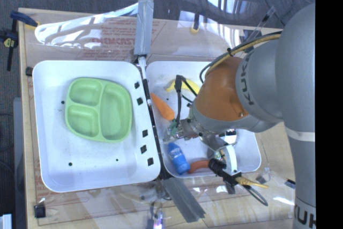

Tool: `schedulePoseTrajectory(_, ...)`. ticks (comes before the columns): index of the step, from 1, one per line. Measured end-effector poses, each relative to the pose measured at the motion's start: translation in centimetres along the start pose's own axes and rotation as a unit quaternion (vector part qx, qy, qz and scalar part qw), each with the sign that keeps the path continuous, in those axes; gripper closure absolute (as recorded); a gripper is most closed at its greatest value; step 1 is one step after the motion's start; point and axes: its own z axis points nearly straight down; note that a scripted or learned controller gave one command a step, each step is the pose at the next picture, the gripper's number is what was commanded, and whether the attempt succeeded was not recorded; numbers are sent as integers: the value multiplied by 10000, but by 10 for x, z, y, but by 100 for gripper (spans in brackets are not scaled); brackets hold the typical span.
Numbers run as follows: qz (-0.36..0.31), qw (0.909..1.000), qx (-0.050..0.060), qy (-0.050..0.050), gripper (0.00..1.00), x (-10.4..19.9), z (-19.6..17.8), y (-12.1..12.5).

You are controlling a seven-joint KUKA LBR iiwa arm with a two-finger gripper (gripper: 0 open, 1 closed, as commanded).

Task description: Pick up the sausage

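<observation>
One arm (230,96) bows low over the right bin (253,157), its gripper (181,128) state impossible to tell.

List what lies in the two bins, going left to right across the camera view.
Green plate in the left bin → carrot → blue bottle → sausage, the last three in the right bin. The yellow thing further back overlaps these in the order, so it is left out.
</observation>
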Motion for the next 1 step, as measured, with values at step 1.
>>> schedulePoseTrajectory(1,296,9996,-21,-14,100,-86,-104,-27)
